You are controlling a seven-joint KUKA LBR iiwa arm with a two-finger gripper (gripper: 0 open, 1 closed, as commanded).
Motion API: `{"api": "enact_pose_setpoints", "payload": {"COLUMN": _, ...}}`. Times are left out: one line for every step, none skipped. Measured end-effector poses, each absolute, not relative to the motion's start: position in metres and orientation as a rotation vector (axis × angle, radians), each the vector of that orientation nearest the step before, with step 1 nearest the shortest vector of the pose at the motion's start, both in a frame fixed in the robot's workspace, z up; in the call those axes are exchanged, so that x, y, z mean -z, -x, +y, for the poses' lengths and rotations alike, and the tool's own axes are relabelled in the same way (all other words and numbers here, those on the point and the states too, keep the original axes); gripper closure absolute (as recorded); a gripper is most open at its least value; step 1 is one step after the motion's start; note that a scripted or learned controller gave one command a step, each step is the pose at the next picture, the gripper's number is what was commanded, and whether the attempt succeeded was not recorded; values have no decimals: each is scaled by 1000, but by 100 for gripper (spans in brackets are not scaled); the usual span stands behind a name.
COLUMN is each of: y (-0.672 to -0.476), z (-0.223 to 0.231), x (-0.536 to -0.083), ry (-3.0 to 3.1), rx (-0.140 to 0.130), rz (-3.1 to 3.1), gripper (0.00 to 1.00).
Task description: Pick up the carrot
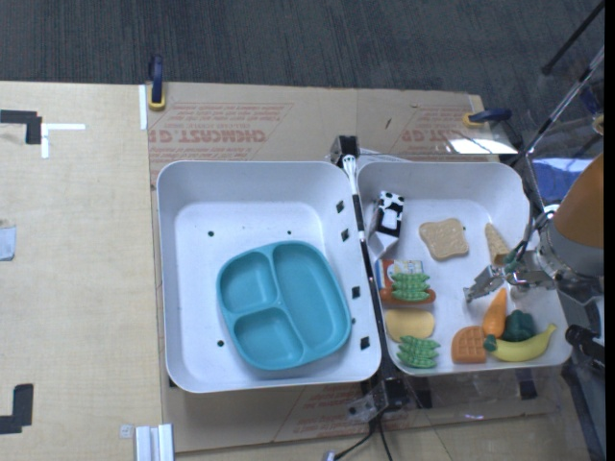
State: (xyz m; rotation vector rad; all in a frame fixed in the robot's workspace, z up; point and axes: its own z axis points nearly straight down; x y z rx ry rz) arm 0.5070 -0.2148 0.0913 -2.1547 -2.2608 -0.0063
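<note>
The carrot [495, 313], orange with a dark green top, lies tilted in the right bin [452, 182] near its front right corner. My gripper [498, 279] hangs just above the carrot's upper end, reaching in from the right. Its fingers [479, 287] look spread, with nothing between them. The carrot rests on the bin floor, between an orange waffle-like piece [468, 344] and a yellow banana [525, 346].
The right bin also holds a bread slice [444, 238], a tan wedge [497, 243], a black-and-white toy [388, 213], a green-topped stack [410, 286], a yellow chip [408, 325] and pea pods [418, 352]. A teal divided plate [283, 303] sits in the left bin [192, 200].
</note>
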Motion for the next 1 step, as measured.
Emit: {"api": "enact_pose_setpoints", "payload": {"y": -509, "z": -216, "x": -101, "ry": 2168, "rx": 7, "rz": -2262, "gripper": 100}}
